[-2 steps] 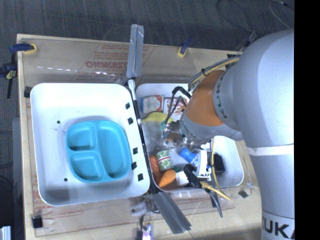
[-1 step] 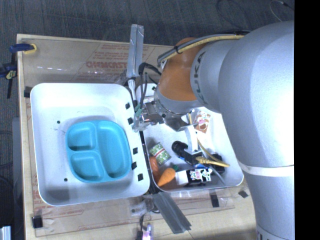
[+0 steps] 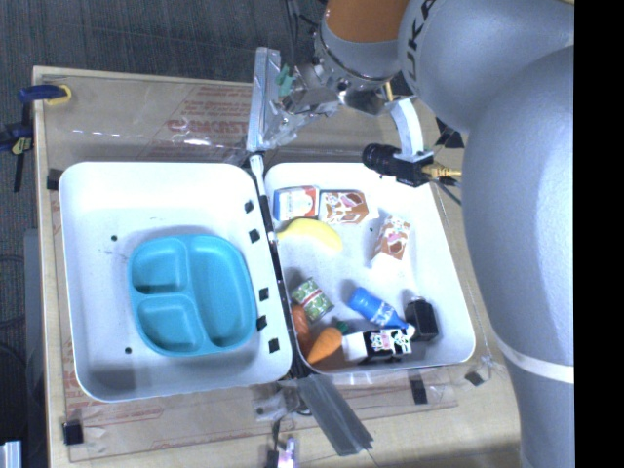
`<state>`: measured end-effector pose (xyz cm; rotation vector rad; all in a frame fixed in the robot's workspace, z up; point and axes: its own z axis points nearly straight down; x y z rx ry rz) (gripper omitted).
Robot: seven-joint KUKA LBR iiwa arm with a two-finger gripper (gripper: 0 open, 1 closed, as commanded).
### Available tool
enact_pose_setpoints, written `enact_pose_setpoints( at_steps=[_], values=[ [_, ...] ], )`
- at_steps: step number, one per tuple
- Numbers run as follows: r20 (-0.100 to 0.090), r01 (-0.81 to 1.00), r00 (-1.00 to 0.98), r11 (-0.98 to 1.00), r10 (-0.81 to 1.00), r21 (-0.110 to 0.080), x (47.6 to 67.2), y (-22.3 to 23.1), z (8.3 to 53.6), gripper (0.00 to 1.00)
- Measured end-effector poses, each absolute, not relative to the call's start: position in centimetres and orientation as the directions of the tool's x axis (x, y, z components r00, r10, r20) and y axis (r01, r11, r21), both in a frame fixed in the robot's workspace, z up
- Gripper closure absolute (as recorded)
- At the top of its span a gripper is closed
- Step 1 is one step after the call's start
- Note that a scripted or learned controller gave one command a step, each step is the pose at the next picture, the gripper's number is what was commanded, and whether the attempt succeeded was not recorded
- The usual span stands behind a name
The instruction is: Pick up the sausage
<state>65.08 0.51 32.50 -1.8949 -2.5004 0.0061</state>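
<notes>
Bench under a clear plastic sheet, on dark carpet. Two white bins sit side by side on it. All positions below are taken from the banana.

- Banana: yellow, in the right bin, close to the wall shared with the left bin.
- Blue-and-white carton: just beyond the banana, toward the far rim.
- Brown carton: beyond the banana and slightly right, touching the blue-and-white one.
- Small snack packet: right of the banana, apart from it.
- Green can: nearer the camera than the banana, tilted.
- Blue bottle: near side and right of the banana, lying down.
- Sausage: reddish-brown, on the near side of the banana past the green can, against the dividing wall. It is partly hidden by the orange carrot, which touches it.
- Black-and-white carton: beside the carrot at the near rim.
- Blue divided tray: left of the banana, in the left bin.
- Gripper: beyond the banana, over the far end of the dividing wall and well apart from the sausage. Nothing seen in it. Released or clenched: cannot tell from this angle.
</notes>
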Motion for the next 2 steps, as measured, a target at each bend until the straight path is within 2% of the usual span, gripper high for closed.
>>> enact_pose_setpoints(
  at_steps=[1, 2],
  values=[
    [0.003, 0.900, -0.437, 0.437, 0.900, -0.008, 62.6, 6.0, 25.3, 1.00],
    [-0.001, 0.966, -0.259, 0.259, 0.966, -0.008, 64.7, 16.1, 31.7, 1.00]
  ],
)
